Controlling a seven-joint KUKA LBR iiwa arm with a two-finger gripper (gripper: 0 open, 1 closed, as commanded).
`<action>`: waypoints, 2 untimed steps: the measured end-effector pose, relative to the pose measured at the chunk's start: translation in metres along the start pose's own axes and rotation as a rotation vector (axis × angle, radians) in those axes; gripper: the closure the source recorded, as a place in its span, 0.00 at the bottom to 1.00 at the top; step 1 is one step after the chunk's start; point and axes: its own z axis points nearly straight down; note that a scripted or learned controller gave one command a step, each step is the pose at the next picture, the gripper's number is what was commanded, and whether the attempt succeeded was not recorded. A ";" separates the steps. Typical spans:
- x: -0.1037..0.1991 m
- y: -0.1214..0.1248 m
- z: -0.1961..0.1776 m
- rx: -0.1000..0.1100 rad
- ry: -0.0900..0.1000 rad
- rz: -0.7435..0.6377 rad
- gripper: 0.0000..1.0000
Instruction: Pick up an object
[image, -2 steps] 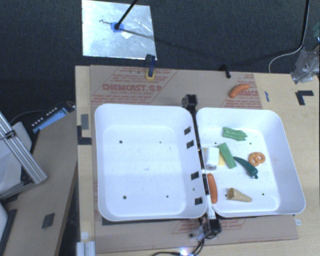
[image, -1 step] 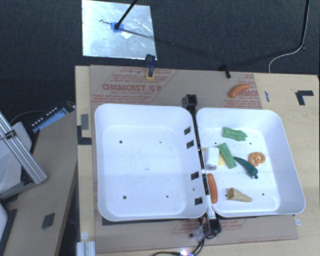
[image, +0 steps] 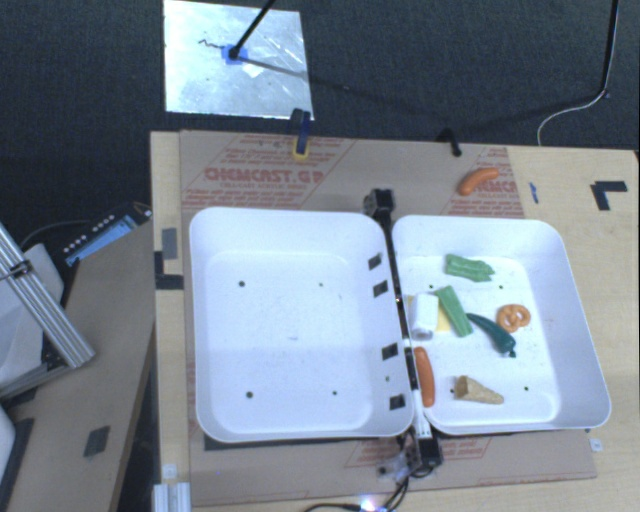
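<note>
As viewed from above: surface (image: 170, 330), left bin (image: 290, 330), right bin (image: 560, 250) alongside. In right bin – orange sausage (image: 425, 376) against inner wall, green stick (image: 453, 310) touching white block (image: 425, 314), tan wedge (image: 477, 391), pretzel (image: 513, 317). End effector state – cannot tell.

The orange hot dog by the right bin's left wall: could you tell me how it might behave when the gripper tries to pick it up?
The orange hot dog looks smooth and rounded, so it may roll or slip sideways when pinched. It lies lengthwise close to the right bin's left wall, which probably leaves little room on that side. It looks like a small toy, so likely light.
</note>
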 end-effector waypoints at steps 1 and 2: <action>0.012 0.048 0.000 0.001 0.001 -0.001 1.00; 0.046 0.079 0.000 -0.001 0.001 -0.001 1.00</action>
